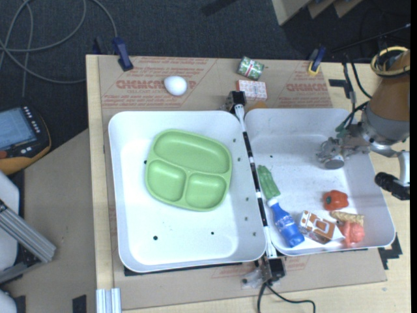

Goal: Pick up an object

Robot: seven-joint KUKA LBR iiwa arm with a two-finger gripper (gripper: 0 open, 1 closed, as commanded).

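Observation:
My gripper [330,155] hangs low over the upper right part of the right bin [293,129], with bare bin floor below it. Its grey fingers point left and nothing shows between them. Loose objects lie in the bin's lower part: a green packet [267,182] along the left wall, a blue and white bottle [285,223] below it, a red pepper [336,199], an orange and white carton [317,226] and a salmon-coloured toy piece [352,231]. All of them lie below and left of the gripper, apart from it.
The left bin [130,175] holds a green three-compartment plate [189,169]. On the cardboard behind the bins lie a white egg [174,85], a small green can [251,68] and a small box [252,89]. Blue clamps [121,53] hold the board's far edge.

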